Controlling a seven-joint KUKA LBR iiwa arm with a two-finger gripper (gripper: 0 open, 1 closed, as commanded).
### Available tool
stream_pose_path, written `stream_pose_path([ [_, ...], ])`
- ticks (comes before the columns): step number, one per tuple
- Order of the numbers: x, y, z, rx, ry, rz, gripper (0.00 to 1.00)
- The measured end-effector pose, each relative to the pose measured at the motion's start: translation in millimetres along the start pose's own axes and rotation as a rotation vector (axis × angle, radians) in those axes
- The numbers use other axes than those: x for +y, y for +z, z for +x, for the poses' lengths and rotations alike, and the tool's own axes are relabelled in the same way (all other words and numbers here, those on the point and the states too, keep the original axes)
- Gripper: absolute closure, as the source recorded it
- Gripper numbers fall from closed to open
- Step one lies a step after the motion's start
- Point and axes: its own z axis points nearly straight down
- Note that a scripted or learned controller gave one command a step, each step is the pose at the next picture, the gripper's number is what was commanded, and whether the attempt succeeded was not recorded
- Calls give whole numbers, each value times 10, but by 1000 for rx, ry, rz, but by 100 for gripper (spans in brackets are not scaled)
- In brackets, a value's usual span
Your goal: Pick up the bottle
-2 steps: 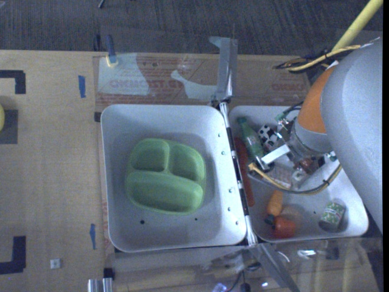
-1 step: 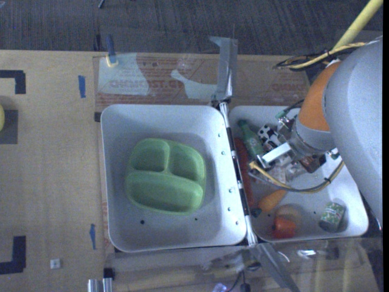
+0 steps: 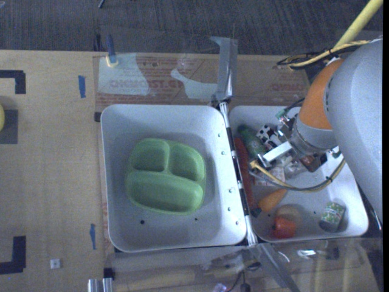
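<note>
The gripper hangs low in the right bin, its grasp impossible to judge. The bottle, apparently the green-capped object, lies just left, long axis running along the divider.

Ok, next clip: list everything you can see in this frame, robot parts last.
left bin: one, white, centre of bench.
right bin: one, white, beside the left bin.
divided plate: one, green, lying in the left bin.
bottle: one, dark green, right bin's upper left, partly under the wrist.
long red item: one, along the right bin's left wall.
fruit-like pieces: orange and red, right bin's front.
small can: one, green-white, right bin's front right corner.
arm: one, grey with orange band, over the right bin.
</note>
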Motion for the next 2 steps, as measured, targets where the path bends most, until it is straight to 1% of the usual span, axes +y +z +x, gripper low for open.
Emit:
stream_pose_path([
  [1,-1186,-831,998,5,-12,-2,100],
  [2,-1470,-2295,1080,7,203,-5,100],
])
